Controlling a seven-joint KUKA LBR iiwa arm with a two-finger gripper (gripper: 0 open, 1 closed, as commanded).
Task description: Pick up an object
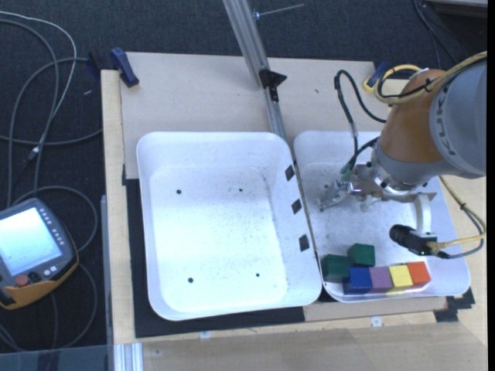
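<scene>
Several coloured blocks lie in a cluster at the near edge of the right bin (317, 161): a dark green block (335, 267), a green block (361, 253), a blue block (358, 278), a purple block (381, 277), a yellow block (400, 274) and an orange block (418, 271). My gripper (334, 198) hangs over the middle of the right bin, pointing toward its left wall, well behind the blocks. Nothing shows in its grasp. The grey and orange wrist (410, 141) covers the bin's right part.
The left bin (209, 149) sits beside the right one, with black clips (296, 205) along the shared wall. A slanted metal pole (251, 45) rises behind the bins. A black camera module (410, 239) hangs off the wrist. A teach pendant (31, 246) lies on the floor at left.
</scene>
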